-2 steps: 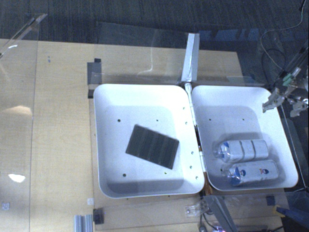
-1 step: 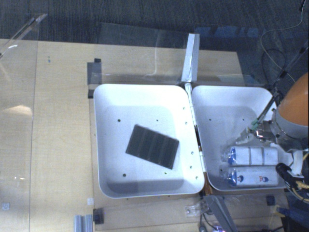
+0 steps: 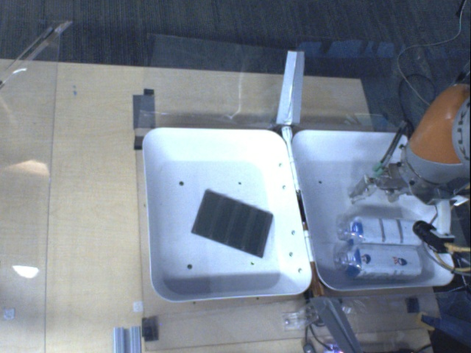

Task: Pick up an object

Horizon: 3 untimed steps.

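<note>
Hand (image 3: 366, 187) first: it sits low over the right bin (image 3: 324, 149), near the middle of it, at the end of the grey arm (image 3: 441, 142) with the orange band that comes in from the right side. I can see thin metal parts sticking out toward the left, but they are small and blurry, so I cannot tell if the hand is spread or pressed together, and I cannot see anything held in it. Just below the hand, in the same bin, lie 2 clear bottles (image 3: 379, 245) with blue caps, side by side and touching, on their sides. The left bin (image 3: 162, 149) has 1 flat dark pad (image 3: 232, 222) lying tilted near its middle, well apart from the hand. Both bins rest on the light wood counter (image 3: 81, 197). My guess is that the hand is about to try for a bottle, since those are closest. What could go wrong? The bottles are round and smooth, so one could roll or slip away when it is squeezed. They also lie tight together, so the hand might bump the second one or fail to fit between them. It may also close on air just above them.
</note>
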Each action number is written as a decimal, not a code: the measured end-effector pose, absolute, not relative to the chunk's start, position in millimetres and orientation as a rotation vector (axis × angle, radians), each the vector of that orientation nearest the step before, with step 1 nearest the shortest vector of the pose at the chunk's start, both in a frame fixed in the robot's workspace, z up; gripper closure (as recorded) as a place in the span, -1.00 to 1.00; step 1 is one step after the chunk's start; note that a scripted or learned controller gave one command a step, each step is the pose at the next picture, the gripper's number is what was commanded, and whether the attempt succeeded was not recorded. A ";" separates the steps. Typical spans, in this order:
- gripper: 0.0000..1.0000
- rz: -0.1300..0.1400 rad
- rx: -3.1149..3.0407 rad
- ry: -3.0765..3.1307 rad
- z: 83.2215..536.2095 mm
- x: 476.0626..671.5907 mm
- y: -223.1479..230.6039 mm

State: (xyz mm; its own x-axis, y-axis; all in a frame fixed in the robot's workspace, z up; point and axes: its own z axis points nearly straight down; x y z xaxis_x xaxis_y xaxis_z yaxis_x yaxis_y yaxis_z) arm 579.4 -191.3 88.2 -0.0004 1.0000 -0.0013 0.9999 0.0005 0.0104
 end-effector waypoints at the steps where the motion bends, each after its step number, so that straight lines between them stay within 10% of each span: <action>1: -1.00 0.013 1.981 2.424 89.7 537.7 -116.2; 2: -1.00 0.014 2.005 2.405 89.0 585.8 -93.9; 3: -1.00 0.006 1.809 2.561 172.3 613.1 -177.4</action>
